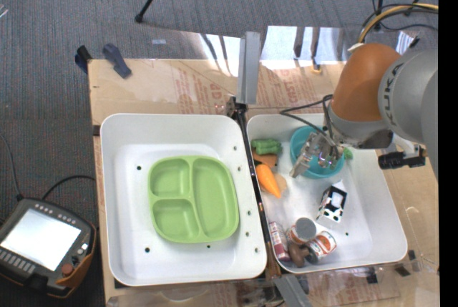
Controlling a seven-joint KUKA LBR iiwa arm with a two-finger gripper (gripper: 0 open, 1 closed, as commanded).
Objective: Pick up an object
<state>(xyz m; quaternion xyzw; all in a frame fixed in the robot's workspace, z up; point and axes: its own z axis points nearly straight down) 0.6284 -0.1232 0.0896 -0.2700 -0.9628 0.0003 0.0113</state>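
Cans (pixel 309 237) are lying at the right bin's (pixel 383 227) near edge, a carrot (pixel 269 180) further back. Over the teal bowl (pixel 315 155) the gripper (pixel 313 154) is hanging, fingers slightly parted, gripping nothing I can see. Left, a green tray (pixel 193 198) is sitting.

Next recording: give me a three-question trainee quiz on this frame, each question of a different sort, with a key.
1. True or false: the light green divided plate lies in the left white bin.
2. The orange carrot lies nearest which wall of the right white bin? A) left B) right C) bottom
3. Fill in: the gripper sits over the ___ round bowl.

Key: 1 true; 2 A; 3 teal.
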